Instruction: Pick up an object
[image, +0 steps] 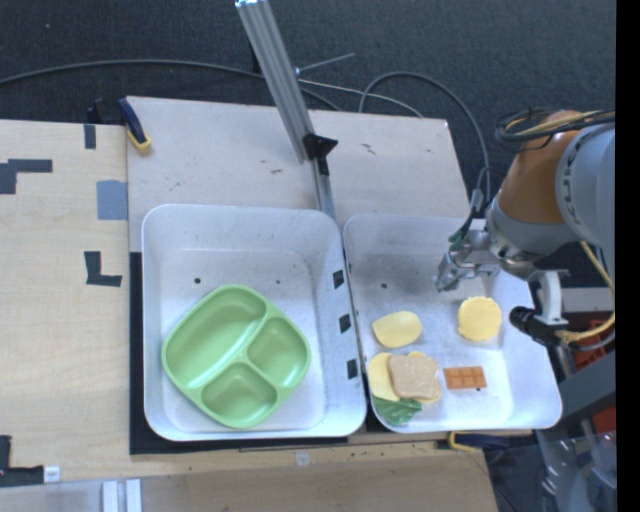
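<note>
On the wooden surface (400, 160) two shallow white bins sit side by side. The left bin (170, 240) carries a light green divided plate (236, 354) with three compartments, lying toward that bin's near left corner. The right bin (400, 240) holds all the small items, gathered along its near half.

A pale yellow, flat oval piece (397, 328) lies close to the right bin's left wall, about halfway down. Toward the bin's right edge there is a round yellow piece (479, 319) with a rougher face. In the near left corner of that bin a tan slice of bread (414, 376) rests on top of a yellow slice (379, 376), and a green leafy bit (398, 409) peeks out from under them at the near wall. Just beside the bread, toward the right edge, lies a small orange-brown waffled rectangle (463, 378).

The grey arm, with its orange band (530, 180), comes in over the bin's right edge. Its end effector (452, 277) hangs over the bare middle of the right bin, just up from the round yellow piece and apart from the pale oval. Nothing sits between its fingers; whether they are spread or pressed together I cannot tell from here, as they are small and dark against the bin.

A metal rail (285, 80) slants across the far side of the surface, and a blue and yellow clamp (134, 124) sits at its far left corner.
</note>
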